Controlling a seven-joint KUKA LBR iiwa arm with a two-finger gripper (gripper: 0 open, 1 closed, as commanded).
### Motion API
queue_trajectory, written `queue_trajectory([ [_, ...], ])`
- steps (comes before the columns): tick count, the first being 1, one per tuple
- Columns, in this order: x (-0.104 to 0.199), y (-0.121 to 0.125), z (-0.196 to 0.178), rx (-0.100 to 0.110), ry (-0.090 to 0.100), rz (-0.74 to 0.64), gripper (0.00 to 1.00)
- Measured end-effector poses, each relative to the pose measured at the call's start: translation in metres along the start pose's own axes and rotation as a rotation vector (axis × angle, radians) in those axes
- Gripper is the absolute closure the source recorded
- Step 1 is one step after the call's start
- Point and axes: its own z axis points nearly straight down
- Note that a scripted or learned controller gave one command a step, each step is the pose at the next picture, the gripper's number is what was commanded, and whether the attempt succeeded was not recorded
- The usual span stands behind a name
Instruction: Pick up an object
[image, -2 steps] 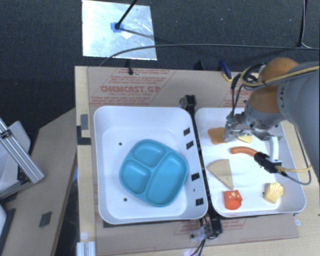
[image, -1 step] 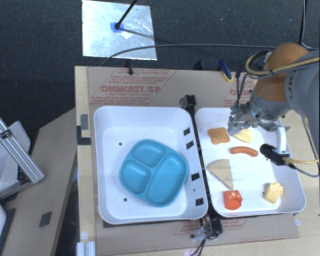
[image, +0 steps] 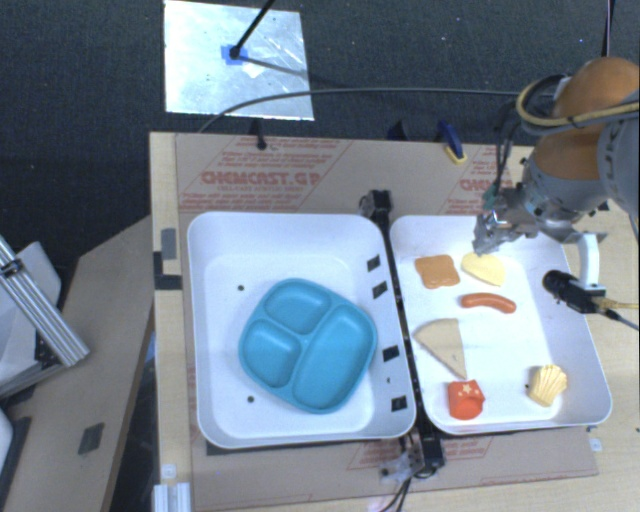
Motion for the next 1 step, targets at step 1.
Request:
queue_trajectory([
  [1, 0.0, 0.0013, -0.023, 0.003, 0.001, -0.002, 1.0],
])
